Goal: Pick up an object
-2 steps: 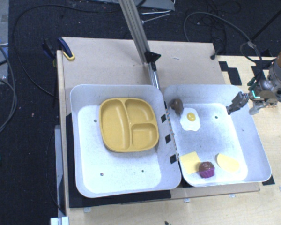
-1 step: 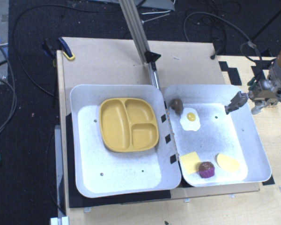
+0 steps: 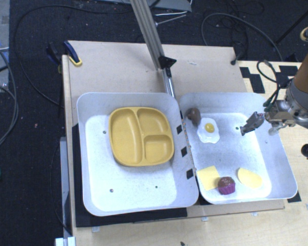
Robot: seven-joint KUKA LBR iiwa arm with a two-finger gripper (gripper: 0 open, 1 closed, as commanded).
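Note:
The right bin [image 3: 277, 158] holds a fried egg [image 3: 209, 130] near its back left corner, with a brown lump [image 3: 194, 115] just behind it. Along the front lie a yellow cheese square [image 3: 208, 177], a purple cupcake-like piece [image 3: 226, 185] and a pale yellow oval [image 3: 249, 178]. My gripper [image 3: 250, 123] hangs over the back right part of this bin, to the right of the egg and apart from it. Nothing shows in its grasp.
The left bin [image 3: 92, 152] carries a yellow divided plate [image 3: 141, 136]. A metal pole [image 3: 150, 29] slants from the top down to the seam between the bins. Cables lie on the dark floor behind the bench.

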